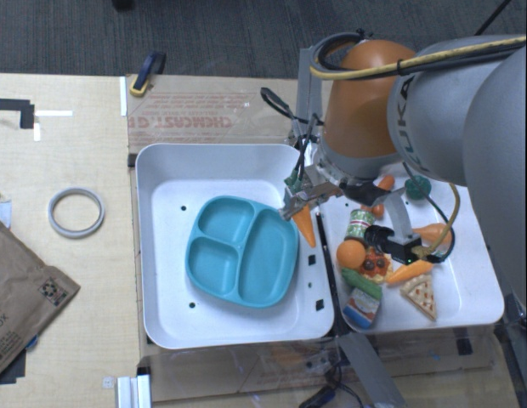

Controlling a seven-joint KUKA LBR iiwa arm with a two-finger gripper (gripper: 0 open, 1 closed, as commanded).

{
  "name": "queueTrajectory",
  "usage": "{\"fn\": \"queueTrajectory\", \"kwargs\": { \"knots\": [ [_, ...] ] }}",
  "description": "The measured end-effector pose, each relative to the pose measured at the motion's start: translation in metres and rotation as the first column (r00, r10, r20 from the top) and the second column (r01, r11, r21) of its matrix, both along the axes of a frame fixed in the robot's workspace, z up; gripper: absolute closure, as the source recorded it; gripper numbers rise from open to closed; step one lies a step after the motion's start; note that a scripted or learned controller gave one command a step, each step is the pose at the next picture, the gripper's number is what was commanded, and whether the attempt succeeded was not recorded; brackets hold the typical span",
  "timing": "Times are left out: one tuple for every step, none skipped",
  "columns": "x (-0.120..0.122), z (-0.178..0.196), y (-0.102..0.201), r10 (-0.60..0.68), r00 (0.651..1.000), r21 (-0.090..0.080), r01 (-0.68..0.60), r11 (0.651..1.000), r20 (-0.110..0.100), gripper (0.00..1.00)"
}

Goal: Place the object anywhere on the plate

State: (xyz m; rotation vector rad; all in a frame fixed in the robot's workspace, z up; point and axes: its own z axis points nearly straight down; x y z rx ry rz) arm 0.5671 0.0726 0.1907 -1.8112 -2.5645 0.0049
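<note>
Orange carrot-shaped toy [307,224] pinched in my claw [297,204], hanging over the bin divider just beside the blue three-compartment plastic plate [243,251]; release now risks missing the rim.

tape ring [76,212] on bench left, brown cardboard box [21,300] lower left, blue clip [147,72] at top, pizza slice [420,297], orange [351,254], can [359,224] in right bin [480,300]
</note>
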Motion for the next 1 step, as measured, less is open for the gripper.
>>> {"fn": "queueTrajectory", "kwargs": {
  "knots": [
    [0.0, 0.0, -0.0002, -0.001, 1.0, 0.0, 0.001, 1.0, 0.0, 0.0]
  ]
}}
